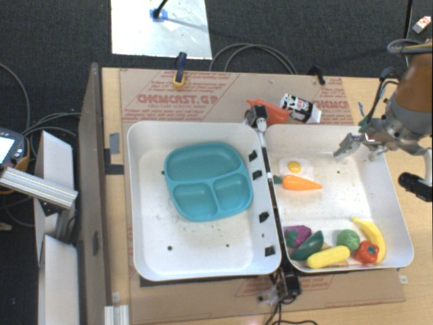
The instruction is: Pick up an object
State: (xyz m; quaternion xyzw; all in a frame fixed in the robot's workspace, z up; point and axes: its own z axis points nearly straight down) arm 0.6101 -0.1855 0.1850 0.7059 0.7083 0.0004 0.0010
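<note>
Orange plastic toy carrot (pixel 300 183) lies untouched beside the fried-egg toy (pixel 295 166) in the right white bin (pixel 399 239). The tool (pixel 360 145) hovers above the bin's far corner, fingers spread, holding nothing; descent and grasp remain.

The worktop (pixel 223 90) is covered by a printed cardboard sheet (pixel 203 93). Two white bins sit on it side by side, touching: the left bin (pixel 152 249) and the right bin (pixel 389 181). Behind them lie a yellow-and-blue clamp (pixel 179 70) and a small black-and-white carton (pixel 300 107) (tipped on its side).
</note>
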